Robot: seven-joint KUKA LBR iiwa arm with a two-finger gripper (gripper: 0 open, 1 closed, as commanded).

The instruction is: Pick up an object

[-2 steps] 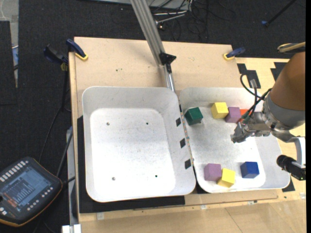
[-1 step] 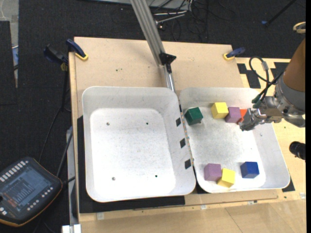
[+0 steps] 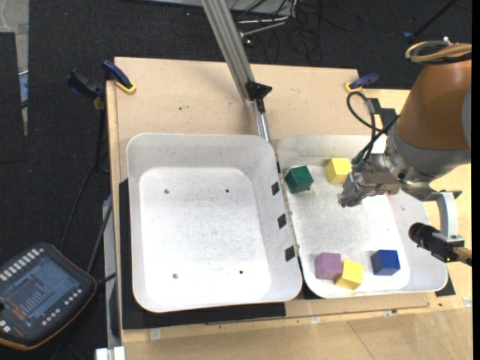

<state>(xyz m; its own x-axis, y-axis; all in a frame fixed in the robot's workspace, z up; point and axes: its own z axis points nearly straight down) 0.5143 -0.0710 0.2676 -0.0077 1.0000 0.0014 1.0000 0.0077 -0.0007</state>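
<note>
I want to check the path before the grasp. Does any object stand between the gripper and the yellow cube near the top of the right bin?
Nothing visible does. The gripper hangs just below and right of that yellow cube, with bare bin floor between them. The green cube lies off to the left, outside that path.

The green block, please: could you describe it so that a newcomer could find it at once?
Look in the right-hand bin, at its far left corner beside the divide between the bins. The green block sits there, left of a yellow block; it is the sole green one.
</note>
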